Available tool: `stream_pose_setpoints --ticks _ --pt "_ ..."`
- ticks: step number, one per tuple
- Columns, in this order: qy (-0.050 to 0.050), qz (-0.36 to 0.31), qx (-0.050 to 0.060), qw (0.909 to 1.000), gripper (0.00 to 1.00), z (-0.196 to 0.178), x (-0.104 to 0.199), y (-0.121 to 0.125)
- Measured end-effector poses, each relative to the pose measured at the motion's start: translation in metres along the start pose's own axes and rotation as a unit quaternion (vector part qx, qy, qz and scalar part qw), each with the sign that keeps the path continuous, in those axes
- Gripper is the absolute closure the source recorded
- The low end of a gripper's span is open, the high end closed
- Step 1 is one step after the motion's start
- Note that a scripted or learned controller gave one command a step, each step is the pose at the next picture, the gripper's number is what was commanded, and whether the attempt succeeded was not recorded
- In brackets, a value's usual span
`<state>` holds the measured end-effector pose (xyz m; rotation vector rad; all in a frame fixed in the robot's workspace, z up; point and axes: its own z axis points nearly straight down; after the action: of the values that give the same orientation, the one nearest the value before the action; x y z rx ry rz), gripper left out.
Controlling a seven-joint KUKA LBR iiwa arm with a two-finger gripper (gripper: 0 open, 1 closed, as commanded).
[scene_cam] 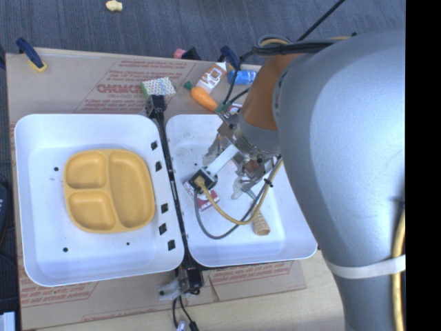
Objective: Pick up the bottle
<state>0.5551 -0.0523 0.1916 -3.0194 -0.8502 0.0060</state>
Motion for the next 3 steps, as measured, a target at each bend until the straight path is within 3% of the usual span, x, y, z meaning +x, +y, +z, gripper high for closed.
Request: stream_pose_setpoints --ticks 1,2,3 --pt "0.0 0.17 0.0 0.9855 0.0 0.0 0.015 0.005" --pt "-0.002 0.166 0.003 0.9862 1.0 -0.009 0.015 0.004" --pt "-0.001 0.066 0.001 0.9978 1.0 -0.03 0.018 -0.081"
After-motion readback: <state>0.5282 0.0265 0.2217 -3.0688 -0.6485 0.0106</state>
